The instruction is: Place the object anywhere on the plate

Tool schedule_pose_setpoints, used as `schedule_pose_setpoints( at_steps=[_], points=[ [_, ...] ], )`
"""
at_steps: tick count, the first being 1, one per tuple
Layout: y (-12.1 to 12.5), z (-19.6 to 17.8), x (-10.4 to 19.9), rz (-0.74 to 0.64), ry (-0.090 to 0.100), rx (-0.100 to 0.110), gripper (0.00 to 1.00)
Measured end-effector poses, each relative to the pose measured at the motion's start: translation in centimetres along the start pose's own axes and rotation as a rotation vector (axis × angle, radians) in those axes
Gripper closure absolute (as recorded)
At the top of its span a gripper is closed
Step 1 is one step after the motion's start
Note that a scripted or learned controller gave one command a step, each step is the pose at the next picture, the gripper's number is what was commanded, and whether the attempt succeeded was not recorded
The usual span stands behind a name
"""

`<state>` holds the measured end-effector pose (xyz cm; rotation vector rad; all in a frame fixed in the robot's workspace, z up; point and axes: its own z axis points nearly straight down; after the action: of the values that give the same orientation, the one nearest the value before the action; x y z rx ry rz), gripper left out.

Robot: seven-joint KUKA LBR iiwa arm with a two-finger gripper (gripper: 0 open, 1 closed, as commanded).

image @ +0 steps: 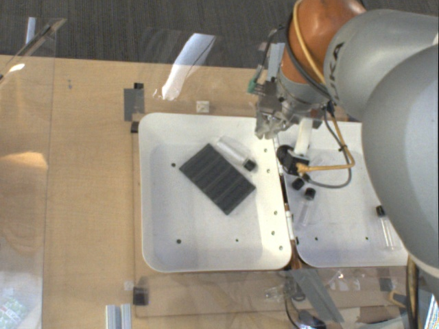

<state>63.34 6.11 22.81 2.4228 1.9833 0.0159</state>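
The plate (217, 178), a dark ribbed square slab, lies flat & turned diagonal in the mid of the left bin (209, 249). Touching its upper-right edge is a small clear tube w/ a black cap (236, 153), lying on its side on the bin floor — likely the object to place, tho that's a judgement; not on the plate yet, just at its rim.

Gripper (269, 127) hangs over the upper part of the seam btwn the two bins, near the tube's cap end but apart from it. Nothing seen btwn its fingers; can't tell if it's open or closed from this angle.

Right bin (343, 252) has small black bits (302, 188) near its left wall, close to a yellow cable (329, 164) looping down from the arm (384, 81), which reaches in from the right & covers much of that bin. Both bins sit on a wood surface (68, 184).

Guess: the tube needs a short lift & shift left-down to land on the slab.
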Motion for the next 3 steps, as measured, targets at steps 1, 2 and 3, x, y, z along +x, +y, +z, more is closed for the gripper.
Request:
schedule_pose_setpoints(
  at_steps=[1,2,3],
  points=[
    [0.0,0.0,0.0,0.0,0.0,0.0,0.0],
    [-0.1,4.5,10.1,0.292,-0.003,0.014,0.0],
    [-0.1,3.4,10.3,0.282,-0.003,0.011,1.0]
  ],
)
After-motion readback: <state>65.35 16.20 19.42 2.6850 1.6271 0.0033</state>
